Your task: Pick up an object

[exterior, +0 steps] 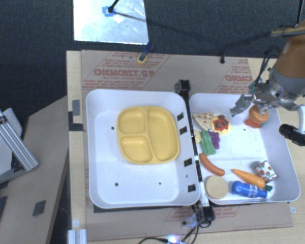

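1. The jaws are seen spread open above the far part of the right bin (290,184), nothing being held between them.
2. An orange object (257,116) is found just beside the jaws, inside the right bin.
3. Nearer the right bin's left wall, a pizza slice (212,122) and a green item (208,142) are placed.
4. A sausage (212,164), carrot (249,177), blue bottle (247,189) and round biscuit (216,187) are laid along the right bin's near side.
5. Left of the right bin, a yellow divided plate (147,134) is held by the left bin (99,187).

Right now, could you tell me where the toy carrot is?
The toy carrot lies in the right bin, near its front edge, between the sausage and blue bottle.
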`<state>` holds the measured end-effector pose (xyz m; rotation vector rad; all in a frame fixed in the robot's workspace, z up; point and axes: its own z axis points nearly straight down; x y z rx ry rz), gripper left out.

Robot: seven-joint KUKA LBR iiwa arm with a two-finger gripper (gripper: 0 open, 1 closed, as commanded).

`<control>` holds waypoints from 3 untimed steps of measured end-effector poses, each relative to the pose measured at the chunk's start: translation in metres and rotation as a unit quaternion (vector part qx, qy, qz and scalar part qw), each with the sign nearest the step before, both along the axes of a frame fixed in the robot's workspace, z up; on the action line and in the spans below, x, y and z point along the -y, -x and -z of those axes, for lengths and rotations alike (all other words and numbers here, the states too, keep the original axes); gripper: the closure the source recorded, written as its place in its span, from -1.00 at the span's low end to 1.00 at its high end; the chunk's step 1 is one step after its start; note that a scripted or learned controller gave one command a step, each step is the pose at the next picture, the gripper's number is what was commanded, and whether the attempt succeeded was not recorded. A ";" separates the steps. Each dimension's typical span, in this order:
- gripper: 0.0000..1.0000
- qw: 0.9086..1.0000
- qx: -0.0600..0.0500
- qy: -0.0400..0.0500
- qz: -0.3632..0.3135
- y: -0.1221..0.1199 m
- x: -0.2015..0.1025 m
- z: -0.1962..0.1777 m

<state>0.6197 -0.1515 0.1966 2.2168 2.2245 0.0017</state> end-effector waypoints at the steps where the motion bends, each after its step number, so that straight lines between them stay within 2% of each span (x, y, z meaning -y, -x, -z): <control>1: -1.00 1.000 -0.001 0.000 -0.001 0.002 -0.010 0.051; 2: -1.00 1.000 0.000 0.000 0.001 0.004 -0.003 0.107; 3: -1.00 1.000 0.002 0.001 0.000 0.002 -0.003 0.108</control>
